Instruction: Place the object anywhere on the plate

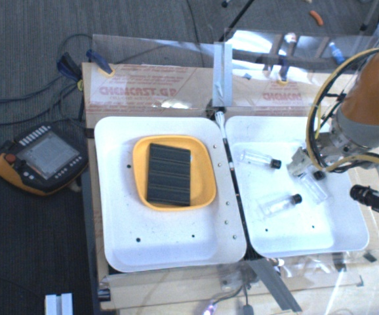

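A dark grey ribbed rectangular block (pixel 169 174) lies flat on the yellow plate (pixel 204 176), which sits in the left white bin (pixel 114 195). The block covers most of the plate's middle. My gripper (pixel 305 165) hangs over the right bin (pixel 347 231), near its right side, well away from the plate and the block. Cables loop around the wrist and partly hide the gripper.
Two clear vials with black caps (pixel 259 159) (pixel 280 204) lie in the right bin, left of the gripper. Another clear piece (pixel 315 189) lies just below the gripper. A handheld controller (pixel 42 159) rests on the floor left of the bench.
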